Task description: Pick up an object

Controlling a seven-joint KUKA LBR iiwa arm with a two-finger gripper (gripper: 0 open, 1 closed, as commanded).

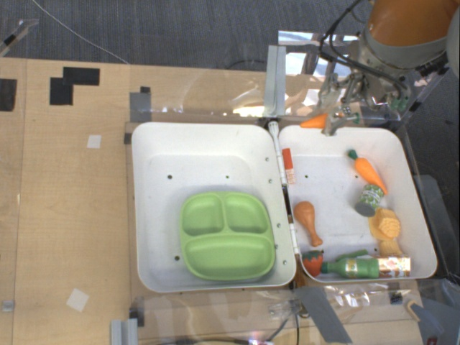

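Step in hand appears to be lift-out: the gripper sits raised over the far rim of the right bin, with an orange object at its fingertips, seemingly pinched between narrowly set fingers. Next move calls for raising clear without dropping it; a carrot lies near, inside the bin

Arm at upper right, claw hanging down.

Bright even light, glare on bins, soft focus.
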